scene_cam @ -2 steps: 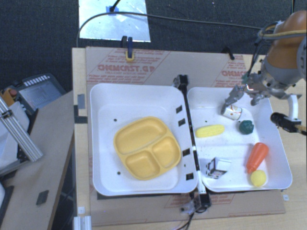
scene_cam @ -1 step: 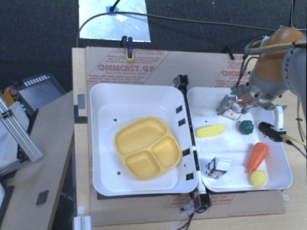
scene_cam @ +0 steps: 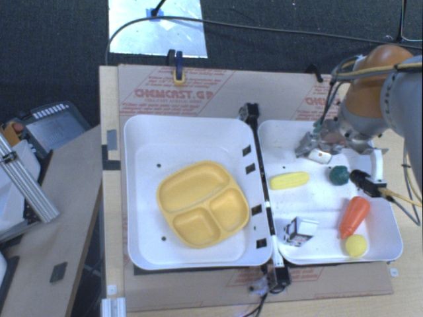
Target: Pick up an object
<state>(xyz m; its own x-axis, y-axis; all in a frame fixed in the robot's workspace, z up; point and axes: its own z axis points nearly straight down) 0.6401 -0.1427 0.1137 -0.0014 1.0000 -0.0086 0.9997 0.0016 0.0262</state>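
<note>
I've got the arm (scene_cam: 386,88) reaching in over the tabletop's far right corner, orange band up top. The left bin (scene_cam: 139,137) carries a yellow divided plate (scene_cam: 201,203) near its middle. In the right bin (scene_cam: 281,134), the jaws (scene_cam: 317,147) sit low by the far edge; whether they're parted or clenched, I cannot tell. Nearer me: a yellow corn cob (scene_cam: 289,180) by the bin's left edge, an orange carrot (scene_cam: 354,216) toward the near right corner, a small box (scene_cam: 299,230) at the near edge, a lemon (scene_cam: 356,245) just below the carrot, a green ball (scene_cam: 339,174).
</note>
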